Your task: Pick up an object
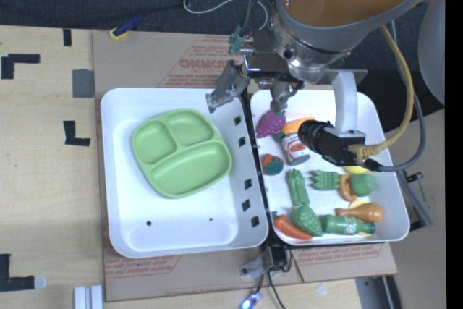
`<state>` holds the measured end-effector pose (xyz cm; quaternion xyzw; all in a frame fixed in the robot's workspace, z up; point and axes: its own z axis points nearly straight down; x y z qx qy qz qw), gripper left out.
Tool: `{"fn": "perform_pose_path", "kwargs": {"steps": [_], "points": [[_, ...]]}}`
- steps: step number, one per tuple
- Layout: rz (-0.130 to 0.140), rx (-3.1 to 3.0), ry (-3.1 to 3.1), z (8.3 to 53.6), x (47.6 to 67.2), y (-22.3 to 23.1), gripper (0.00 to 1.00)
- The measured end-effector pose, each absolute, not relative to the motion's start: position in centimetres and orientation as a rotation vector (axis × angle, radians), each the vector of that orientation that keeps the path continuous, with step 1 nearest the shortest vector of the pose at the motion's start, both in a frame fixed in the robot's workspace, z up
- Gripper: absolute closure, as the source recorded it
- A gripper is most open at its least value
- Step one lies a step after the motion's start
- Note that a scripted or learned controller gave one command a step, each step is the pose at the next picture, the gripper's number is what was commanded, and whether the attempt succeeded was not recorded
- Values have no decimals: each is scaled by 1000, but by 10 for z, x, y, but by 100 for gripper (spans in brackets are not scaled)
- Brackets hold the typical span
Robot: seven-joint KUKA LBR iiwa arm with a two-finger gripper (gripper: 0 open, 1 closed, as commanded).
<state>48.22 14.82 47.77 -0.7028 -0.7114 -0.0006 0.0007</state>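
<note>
Open hand above bin divider, purple grapes just beside 1 finger

We see a green plate with three parts lying in the left white bin.

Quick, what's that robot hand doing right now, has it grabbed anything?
Hand: open, holding nothing, above the divide between the two bins, close to the purple toy.
</note>
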Motion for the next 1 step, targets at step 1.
{"fn": "perform_pose_path", "kwargs": {"steps": [1], "points": [[4, -2216, -2226, 487, 484, 143, 100]]}}
